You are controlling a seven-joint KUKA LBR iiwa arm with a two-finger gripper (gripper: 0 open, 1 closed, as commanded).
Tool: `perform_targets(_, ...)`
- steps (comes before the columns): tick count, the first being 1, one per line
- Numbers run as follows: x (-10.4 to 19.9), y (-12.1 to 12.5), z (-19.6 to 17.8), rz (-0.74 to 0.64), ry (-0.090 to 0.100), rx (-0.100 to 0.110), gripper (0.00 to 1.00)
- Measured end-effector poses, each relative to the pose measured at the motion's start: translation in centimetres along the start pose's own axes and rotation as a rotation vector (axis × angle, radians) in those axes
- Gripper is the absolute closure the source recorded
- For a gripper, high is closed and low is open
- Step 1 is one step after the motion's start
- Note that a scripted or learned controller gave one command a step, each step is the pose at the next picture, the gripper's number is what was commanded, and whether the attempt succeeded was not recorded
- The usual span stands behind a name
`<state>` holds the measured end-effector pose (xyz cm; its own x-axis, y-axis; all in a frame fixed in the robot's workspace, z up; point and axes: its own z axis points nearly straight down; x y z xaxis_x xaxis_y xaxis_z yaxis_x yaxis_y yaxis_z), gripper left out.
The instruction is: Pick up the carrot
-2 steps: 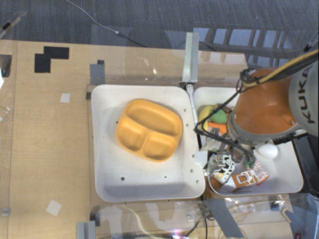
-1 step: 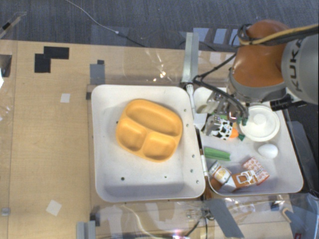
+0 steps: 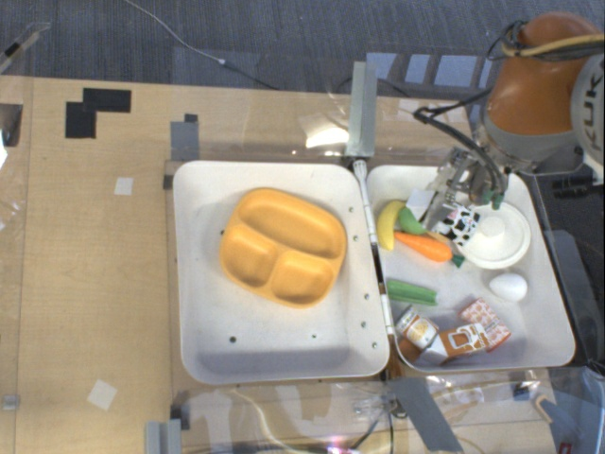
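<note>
- Bench (image 3: 85, 282): pale wood top, black patches near the far-left corner, thin cable running across the dark floor beyond it.
- Left bin (image 3: 203, 348): white, shallow, carries one item, a yellow divided plate (image 3: 282, 245) with three compartments, sitting mid-bin and turned at a slant.
- Right bin (image 3: 553, 334): white, butted against the left bin along a shared metal rail; all the small objects are in here.
- Arm (image 3: 539, 83): orange band visible at upper right, reaching down into the far part of the right bin.
- Gripper (image 3: 454, 201): hanging over the far-middle of the right bin, above a black-and-white patterned item (image 3: 465, 225); can't tell finger spread from this angle, nothing visibly pinched.
- White bowl (image 3: 499, 239): just right of the gripper, near the bin's right wall.
- Carrot (image 3: 425, 246): orange, lying flat, left-centre of the right bin, tip pointing toward the banana, just below-left of the gripper.
- Banana (image 3: 388, 225): yellow, against the left wall, a green piece (image 3: 410, 219) touching its right side.
- Green stick-shaped vegetable (image 3: 412, 291): lying below the carrot, apart from it.
- Snack packet (image 3: 484, 322) and can (image 3: 417, 330): near the front edge.
- White egg (image 3: 509, 286): below the bowl.
</note>
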<state>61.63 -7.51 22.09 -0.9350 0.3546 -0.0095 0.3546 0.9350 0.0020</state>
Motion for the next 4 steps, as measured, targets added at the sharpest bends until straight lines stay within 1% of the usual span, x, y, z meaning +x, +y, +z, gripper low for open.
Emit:
perform_targets(1, 0.0, 0.1, 0.0, -0.002, 0.0, -0.001, 0.0)
perform_targets(2, 2.5, -2.1, 10.0, 0.191, -0.026, -0.013, 0.0)
perform_targets(3, 2.1, -2.5, 10.9, 0.189, -0.024, -0.022, 0.0)
perform_targets(4, 2.3, -2.8, 10.9, 0.33, -0.025, -0.021, 0.0)
